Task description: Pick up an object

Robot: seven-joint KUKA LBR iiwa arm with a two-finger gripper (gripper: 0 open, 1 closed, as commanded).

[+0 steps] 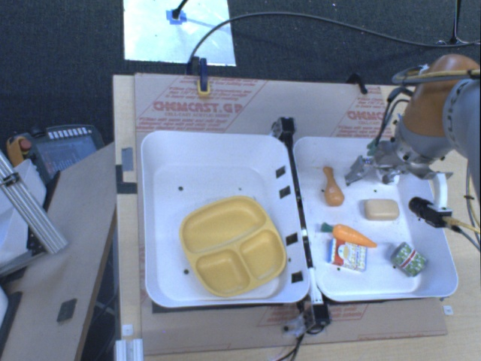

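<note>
The right bin holds a tan wooden pear-shaped piece, a beige block, an orange carrot, a small red-and-white carton and a green patterned packet. My gripper hovers over the back part of this bin, between the wooden piece and the beige block and a little behind them. Its grey fingers stand apart, open, with nothing between them. The grey arm with its orange band comes in from the right.
The left bin carries a yellow three-compartment tray. A black divider strip runs between the bins. A black fitting on the arm hangs over the right bin's right side. Cables cross the dark floor behind.
</note>
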